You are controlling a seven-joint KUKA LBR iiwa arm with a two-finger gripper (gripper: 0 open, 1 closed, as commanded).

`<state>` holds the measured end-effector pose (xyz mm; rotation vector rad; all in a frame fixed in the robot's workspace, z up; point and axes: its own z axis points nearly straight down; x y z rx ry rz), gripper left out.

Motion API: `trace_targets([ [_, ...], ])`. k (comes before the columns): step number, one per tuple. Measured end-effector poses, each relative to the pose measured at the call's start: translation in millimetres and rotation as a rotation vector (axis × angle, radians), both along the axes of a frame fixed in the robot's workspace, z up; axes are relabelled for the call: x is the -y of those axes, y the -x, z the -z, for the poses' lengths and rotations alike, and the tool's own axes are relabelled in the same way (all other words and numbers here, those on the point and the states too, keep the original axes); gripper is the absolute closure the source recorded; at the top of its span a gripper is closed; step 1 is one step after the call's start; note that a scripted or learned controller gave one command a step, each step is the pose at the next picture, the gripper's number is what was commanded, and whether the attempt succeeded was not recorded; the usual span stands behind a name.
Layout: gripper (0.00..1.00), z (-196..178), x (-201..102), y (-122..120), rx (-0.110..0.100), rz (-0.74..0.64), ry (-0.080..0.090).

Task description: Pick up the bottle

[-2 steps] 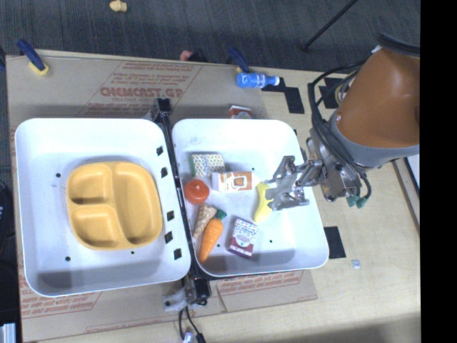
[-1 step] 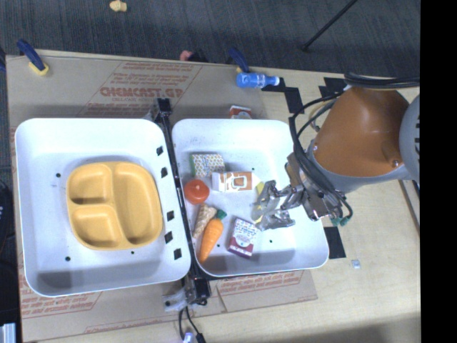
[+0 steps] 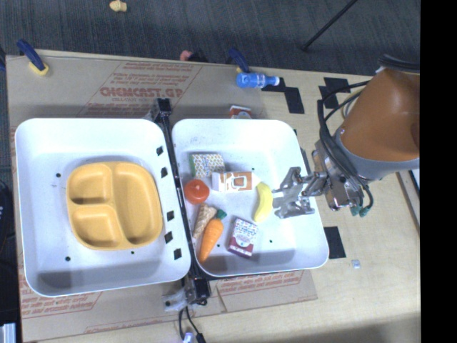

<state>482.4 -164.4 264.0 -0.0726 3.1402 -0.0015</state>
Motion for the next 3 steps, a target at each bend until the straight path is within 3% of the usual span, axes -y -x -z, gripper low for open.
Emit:
trace_targets([
  [1, 1.0, -76, 47, -9, 0.001, 0.187, 0.001],
  [3, 1.0, -97, 47, -10, 0.005, 0.183, 0.005],
])
